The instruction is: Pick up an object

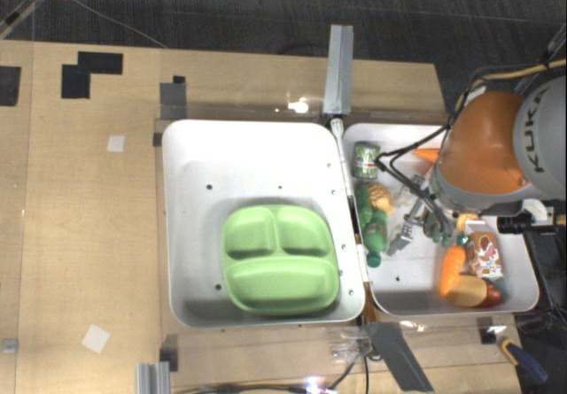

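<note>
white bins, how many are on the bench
2. The left bin holds a green tray. The right bin holds small items, with the arm reaching over it, so parts of it are covered.

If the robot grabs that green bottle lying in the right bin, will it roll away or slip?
Probably both. The green bottle lies on its side against the bin wall, so a nudge could roll it. It looks smooth and round, so the fingers might slide off. It is likely stiff.

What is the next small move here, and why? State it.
Probably lower the gripper toward the green bottle just to its left in the right bin. The gripper sits above the bin floor with nothing visibly between its fingers, and the bottle lies closest.
</note>
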`<state>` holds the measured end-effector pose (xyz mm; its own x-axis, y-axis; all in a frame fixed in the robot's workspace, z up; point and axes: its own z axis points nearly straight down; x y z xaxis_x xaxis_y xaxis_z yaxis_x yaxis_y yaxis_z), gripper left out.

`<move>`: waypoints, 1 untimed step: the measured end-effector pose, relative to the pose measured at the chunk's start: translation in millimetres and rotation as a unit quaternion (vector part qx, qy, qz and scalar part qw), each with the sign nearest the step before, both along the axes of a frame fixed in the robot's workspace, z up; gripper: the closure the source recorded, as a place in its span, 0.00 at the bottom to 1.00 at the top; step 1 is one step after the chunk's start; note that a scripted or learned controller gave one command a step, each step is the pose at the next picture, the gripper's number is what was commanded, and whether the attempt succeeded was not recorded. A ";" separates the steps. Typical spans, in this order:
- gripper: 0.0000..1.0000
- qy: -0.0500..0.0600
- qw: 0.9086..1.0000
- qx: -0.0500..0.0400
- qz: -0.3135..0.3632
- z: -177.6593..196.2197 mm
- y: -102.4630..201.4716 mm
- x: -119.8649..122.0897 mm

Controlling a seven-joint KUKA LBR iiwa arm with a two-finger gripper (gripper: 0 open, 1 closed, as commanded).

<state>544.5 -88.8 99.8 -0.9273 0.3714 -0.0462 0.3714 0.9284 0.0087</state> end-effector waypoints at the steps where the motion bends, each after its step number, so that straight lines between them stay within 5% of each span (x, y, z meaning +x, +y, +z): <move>1: 0.00 0.012 0.997 0.006 -0.079 -9.3 -0.3 -8.1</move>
